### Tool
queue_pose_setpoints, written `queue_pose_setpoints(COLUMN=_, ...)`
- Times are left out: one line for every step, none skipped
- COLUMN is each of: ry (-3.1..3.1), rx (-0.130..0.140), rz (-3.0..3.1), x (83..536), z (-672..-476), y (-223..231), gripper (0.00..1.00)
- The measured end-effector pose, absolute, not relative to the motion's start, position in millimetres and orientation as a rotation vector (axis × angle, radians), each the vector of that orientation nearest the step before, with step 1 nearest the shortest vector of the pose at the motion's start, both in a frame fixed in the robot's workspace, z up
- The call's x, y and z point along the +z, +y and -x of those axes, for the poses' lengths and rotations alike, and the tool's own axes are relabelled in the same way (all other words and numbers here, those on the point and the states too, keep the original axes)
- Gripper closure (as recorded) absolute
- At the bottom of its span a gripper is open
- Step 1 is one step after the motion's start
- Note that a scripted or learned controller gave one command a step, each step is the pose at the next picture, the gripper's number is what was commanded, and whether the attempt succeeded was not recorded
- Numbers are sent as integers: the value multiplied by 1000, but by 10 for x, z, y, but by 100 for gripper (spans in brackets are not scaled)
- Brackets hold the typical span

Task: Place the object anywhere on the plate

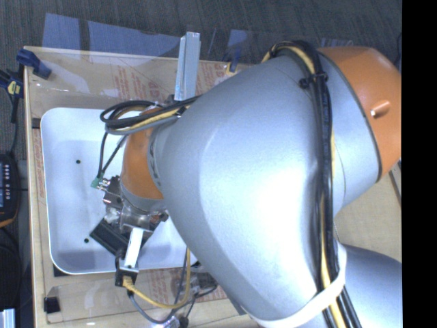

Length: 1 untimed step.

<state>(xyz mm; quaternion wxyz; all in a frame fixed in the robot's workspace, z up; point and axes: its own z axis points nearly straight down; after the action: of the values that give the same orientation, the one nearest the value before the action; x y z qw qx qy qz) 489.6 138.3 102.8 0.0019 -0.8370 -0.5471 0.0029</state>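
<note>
While my jaws hang low over the near corner of the left white bin (61, 183), their black and white parts sit in a tangle just above the bin floor, and I cannot tell whether they are wide, narrow or holding anything. I judge they are down there because that is where a pick or a release would happen. Where the object lies I cannot tell, and the same goes for the plate.

Above the jaws sits my wrist, with one orange band (136, 173) around it. One bundle of black and yellow cables (136, 115) loops out to the side, slack so that the wrist can turn freely. My grey arm (273, 183) sweeps in from the right, large and close to the camera, covering much of the tabletop (41, 285).

On the bare floor of the bin I count two small dark specks (77, 161), well apart. Beyond the bin stand one upright metal post (188, 60) and, at the far left corner, one blue clamp (31, 61) gripping the tabletop's edge.
</note>
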Motion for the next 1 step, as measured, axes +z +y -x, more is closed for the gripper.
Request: queue_pose_setpoints(ry=-2077, rx=3, rz=2354, x=1914, z=-4769, y=940, gripper=100)
